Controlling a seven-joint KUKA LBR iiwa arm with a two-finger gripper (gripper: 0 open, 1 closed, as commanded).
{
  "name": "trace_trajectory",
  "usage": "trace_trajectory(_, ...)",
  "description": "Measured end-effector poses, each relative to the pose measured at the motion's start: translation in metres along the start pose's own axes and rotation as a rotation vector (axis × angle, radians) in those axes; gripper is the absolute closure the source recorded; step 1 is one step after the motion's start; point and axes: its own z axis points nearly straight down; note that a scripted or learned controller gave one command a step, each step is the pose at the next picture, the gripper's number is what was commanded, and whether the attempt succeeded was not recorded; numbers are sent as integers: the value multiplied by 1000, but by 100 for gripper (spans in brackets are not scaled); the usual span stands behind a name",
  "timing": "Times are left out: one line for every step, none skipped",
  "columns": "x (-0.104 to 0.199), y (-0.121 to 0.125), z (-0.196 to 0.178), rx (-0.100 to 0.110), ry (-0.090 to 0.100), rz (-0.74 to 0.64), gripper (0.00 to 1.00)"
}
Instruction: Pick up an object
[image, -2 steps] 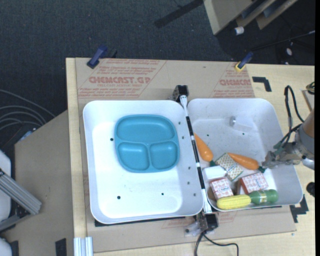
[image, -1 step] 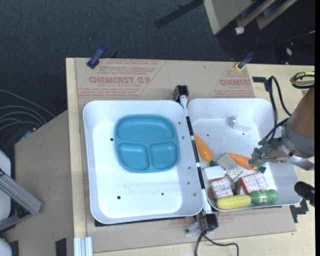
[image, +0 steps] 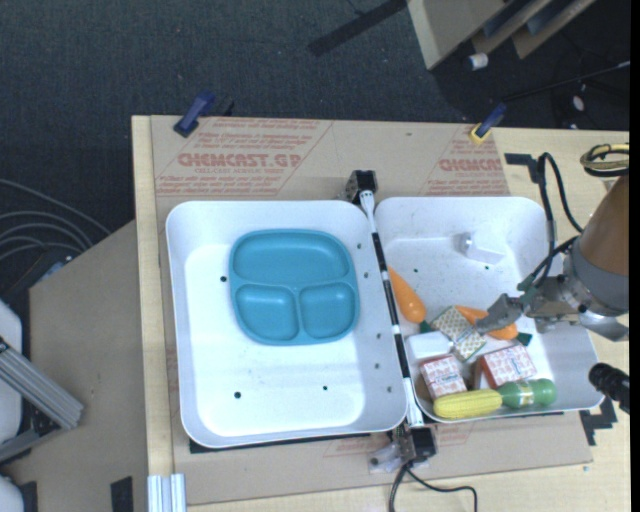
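The right bin (image: 440, 225) holds several small items. An orange carrot-like piece (image: 406, 295) lies by its left wall. A checkered packet (image: 455, 327) sits mid-bin, with two red boxes (image: 443, 375) (image: 503, 365) below it. A yellow corn cob (image: 466, 404) and a green item (image: 528, 394) lie along the front wall. A small pale object (image: 468, 244) rests near the back. My gripper (image: 503, 307) reaches in from the right and hovers low over another orange piece (image: 497, 324), just right of the checkered packet. I see nothing clearly held.
The left bin (image: 200, 300) carries a blue divided plate (image: 293, 285). The arm's body (image: 600, 265) covers the right bin's right edge. Black cables (image: 556, 205) run along the bench at the back right. Blue clips (image: 193, 115) sit at the board's far corners.
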Motion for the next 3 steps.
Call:
trace_trajectory(-73, 16, 102, -1, 3, -2, 0)
trace_trajectory(-74, 15, 93, -1, 1, -1, 100)
trace_trajectory(36, 64, 29, -1, 1, -1, 100)
